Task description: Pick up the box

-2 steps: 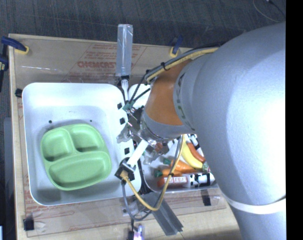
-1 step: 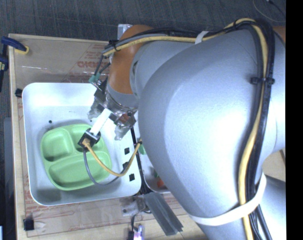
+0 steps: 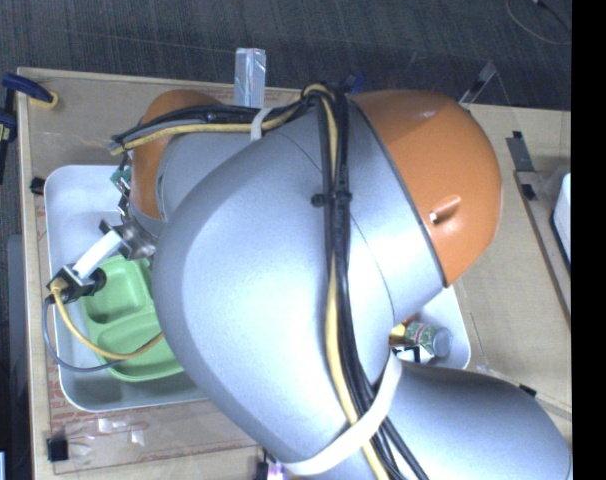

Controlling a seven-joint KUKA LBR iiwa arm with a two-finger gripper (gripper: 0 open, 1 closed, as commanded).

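Most of the camera view is blocked by the arm (image 3: 313, 288): a big grey casing with an orange band (image 3: 438, 183) at upper right, reaching in from the right across the bench (image 3: 73, 98). A bundle of black and yellow cables (image 3: 333, 268) is strapped along the casing with a white tie. The wrist end is seen over the left bin (image 3: 68, 193), where a small metal fitting (image 3: 133, 233) and a white connector with a black tip (image 3: 78, 273) stick out, and a yellow cable loops down from them. The gripper itself is hidden under the arm, so its state cannot be told. A green tray-like object (image 3: 128, 303) is lying in the left bin, partly covered by the arm. No box can be made out; its place is not visible from here. In the right bin (image 3: 461, 343), just below the orange band, a small bottle or can with a grey cap (image 3: 423, 340) is seen lying on its side. Blue clamps (image 3: 28, 88) are fixed at the bench's left corner.
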